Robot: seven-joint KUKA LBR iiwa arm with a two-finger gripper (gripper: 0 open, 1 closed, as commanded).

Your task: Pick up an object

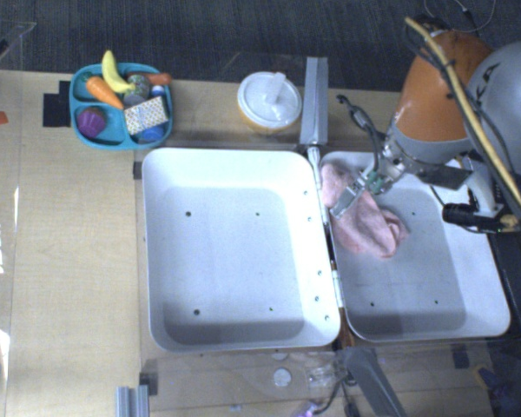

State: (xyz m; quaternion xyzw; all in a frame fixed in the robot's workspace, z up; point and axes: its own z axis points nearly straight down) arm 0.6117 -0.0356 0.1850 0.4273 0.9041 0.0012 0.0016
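Note:
A crumpled pink cloth (pixel 369 224) lies in the right bin (pixel 434 311), in its upper left part close to the wall between the bins. My gripper (pixel 354 195) reaches in from the right and is down over the cloth's upper left portion, at or just above its surface. The grey arm with its orange band (pixel 434 85) stands above the bin's far right corner. Part of the cloth is hidden under the gripper.
The left bin (pixel 234 250) sits alongside, with a thin divider wall (pixel 326 233) between the two. Behind the bins stand a white lidded bowl (pixel 269 101) and a blue tray of toy food (pixel 120 104). Cables (pixel 478 220) hang by the arm at the right.

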